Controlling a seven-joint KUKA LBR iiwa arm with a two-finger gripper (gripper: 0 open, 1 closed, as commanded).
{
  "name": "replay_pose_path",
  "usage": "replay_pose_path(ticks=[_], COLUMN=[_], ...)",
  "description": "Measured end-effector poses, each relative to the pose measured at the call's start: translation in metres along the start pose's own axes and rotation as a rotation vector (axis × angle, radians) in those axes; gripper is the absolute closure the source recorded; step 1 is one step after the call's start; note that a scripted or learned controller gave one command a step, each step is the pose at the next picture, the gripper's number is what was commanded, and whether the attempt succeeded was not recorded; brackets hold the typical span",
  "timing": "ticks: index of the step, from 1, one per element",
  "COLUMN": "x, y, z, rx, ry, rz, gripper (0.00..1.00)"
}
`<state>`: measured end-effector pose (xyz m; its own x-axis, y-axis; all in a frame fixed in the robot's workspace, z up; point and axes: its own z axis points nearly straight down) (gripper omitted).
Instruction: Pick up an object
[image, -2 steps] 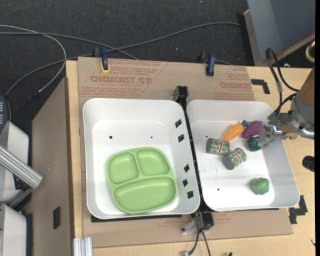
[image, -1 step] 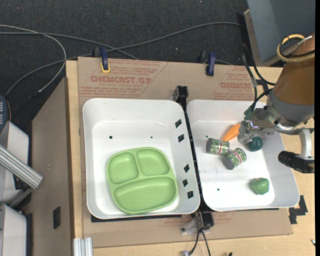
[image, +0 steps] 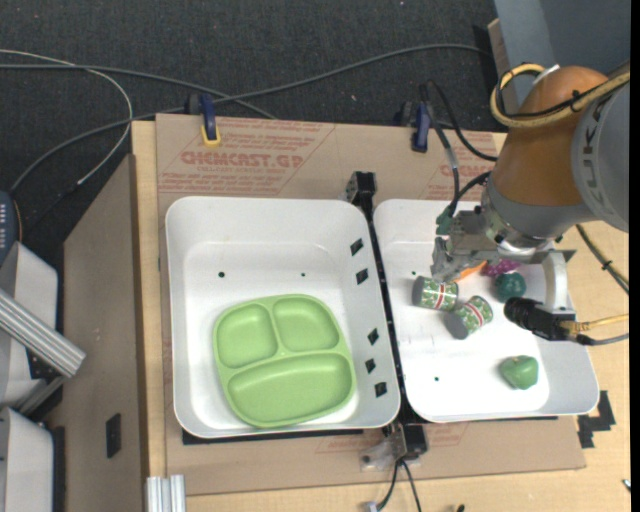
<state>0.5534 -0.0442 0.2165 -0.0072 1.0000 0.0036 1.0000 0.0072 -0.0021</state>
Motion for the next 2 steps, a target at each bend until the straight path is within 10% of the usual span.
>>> replay_pose_path(ticks=[2], x=[0.107], y=[0.016], z=[-0.009], rx=[-0.004], ry=[0.000], rz=[0.000], gripper=[1.00])
